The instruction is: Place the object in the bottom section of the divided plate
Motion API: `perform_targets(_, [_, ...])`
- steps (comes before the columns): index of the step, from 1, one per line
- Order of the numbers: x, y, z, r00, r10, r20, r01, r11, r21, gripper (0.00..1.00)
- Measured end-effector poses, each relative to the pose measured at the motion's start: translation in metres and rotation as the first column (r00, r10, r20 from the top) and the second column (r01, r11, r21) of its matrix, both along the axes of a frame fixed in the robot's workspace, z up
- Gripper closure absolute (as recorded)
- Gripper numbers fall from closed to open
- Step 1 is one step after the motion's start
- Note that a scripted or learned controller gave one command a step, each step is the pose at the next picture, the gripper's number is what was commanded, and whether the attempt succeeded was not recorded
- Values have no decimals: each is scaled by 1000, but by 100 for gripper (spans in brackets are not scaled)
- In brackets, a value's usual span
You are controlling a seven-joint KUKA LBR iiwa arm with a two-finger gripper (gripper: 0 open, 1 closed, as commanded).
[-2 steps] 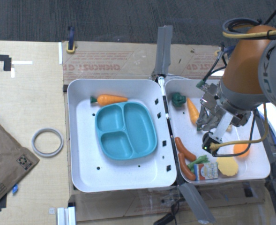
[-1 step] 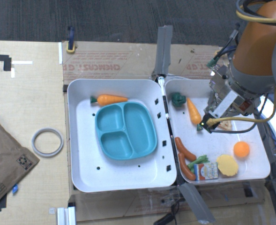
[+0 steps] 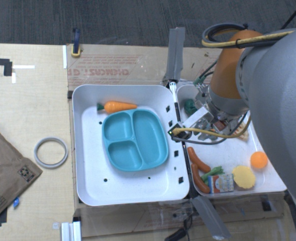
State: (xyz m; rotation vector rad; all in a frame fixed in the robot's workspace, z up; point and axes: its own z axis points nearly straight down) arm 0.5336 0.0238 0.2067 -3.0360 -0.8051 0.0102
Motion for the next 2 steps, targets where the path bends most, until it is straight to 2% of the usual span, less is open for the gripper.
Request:
perform_targets(1, [-15, 31, 23, 967, 255, 1, -255, 967, 1, 100])
perform_targets(2, [37, 43, -17, 704, 710, 3, -710, 704, 2, 100])
